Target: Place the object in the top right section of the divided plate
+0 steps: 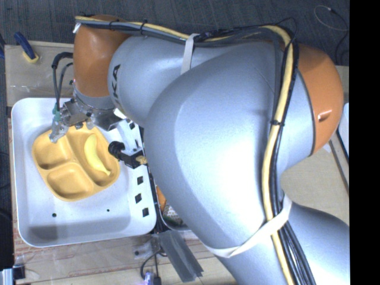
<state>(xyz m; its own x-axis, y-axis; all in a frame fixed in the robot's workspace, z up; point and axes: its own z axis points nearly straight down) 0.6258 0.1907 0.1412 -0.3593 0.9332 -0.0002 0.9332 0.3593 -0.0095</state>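
A yellow divided plate [66, 184] lies in the left white bin [71, 224], toward its upper half. A pale yellow, banana-like object [97, 154] rests in the plate's right-hand section. The other two sections look bare. My gripper [59, 125] hangs over the plate's upper left edge, below the orange band [92, 58] of the wrist. Its small metallic tip touches or nearly touches the plate rim. The bulky grey arm [225, 147] hides everything to the right of the plate.
The arm's body covers nearly all of the right bin; a sliver of dark contents [163, 214] shows beneath it. A blue-handled tool [25, 46] lies on the bench at the top left. The left bin's lower floor is bare white.
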